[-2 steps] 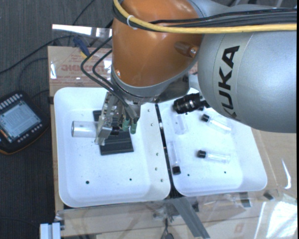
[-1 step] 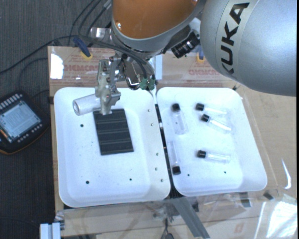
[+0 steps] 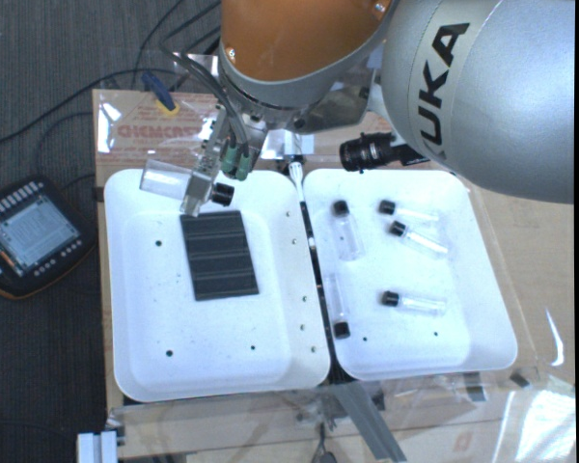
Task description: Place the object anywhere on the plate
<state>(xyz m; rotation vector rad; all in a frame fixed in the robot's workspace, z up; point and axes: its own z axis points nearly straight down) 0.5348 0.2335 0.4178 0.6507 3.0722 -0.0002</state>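
The big grey arm [image 3: 482, 75] with its orange band [image 3: 299, 17] is seen closest to the lens, reaching in over the far side of the desk [image 3: 536, 258]. The gripper [image 3: 201, 193] is hung over the far part of the left bin [image 3: 145, 355]. Its fingers look clamped on a small clear tube [image 3: 159, 177], with the see-through body sticking out to the left and the black cap poking out on the right. Can't be called 100% certain from this angle, but the tube does seem to be carried rather than lying in the bin.

The dark ribbed plate [image 3: 220, 255] is laid flat in the middle of the left bin, and the tube is held just beyond its far edge, not yet over it and not on it.

So, judged roughly: the pick seems done, and the drop-off is still left. A short move toward the near side and a release would be needed. A few spare tubes [image 3: 410, 302] are left in the right bin [image 3: 482, 345].
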